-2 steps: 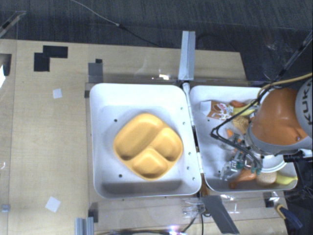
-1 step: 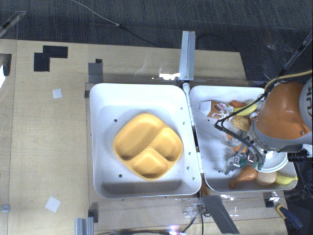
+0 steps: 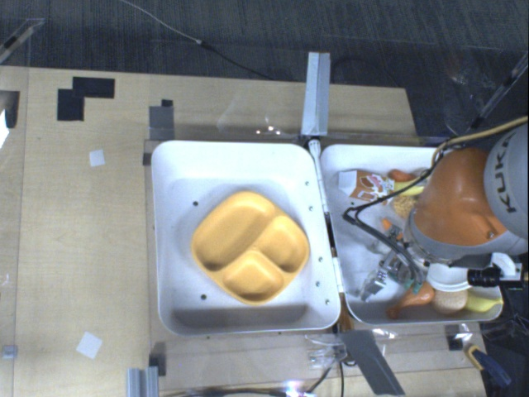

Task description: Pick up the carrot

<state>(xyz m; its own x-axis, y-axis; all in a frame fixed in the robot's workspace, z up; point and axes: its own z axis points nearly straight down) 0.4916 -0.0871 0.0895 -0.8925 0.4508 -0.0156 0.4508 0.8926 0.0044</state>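
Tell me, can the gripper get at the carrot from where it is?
Probably yes. The gripper sits low in the right bin, with the carrot right beside it at the front wall; that wall may crowd the grasp.

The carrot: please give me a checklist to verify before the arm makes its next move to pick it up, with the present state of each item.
1. Carrot located: ok, near the front wall of the right bin.
2. Gripper over the right bin: ok.
3. Gripper beside the carrot, to its left: ok.
4. Carrot between the fingers: not ok.
5. Carrot free of clutter: not ok, a white-lidded jar crowds it.
6. Finger opening: cannot tell.
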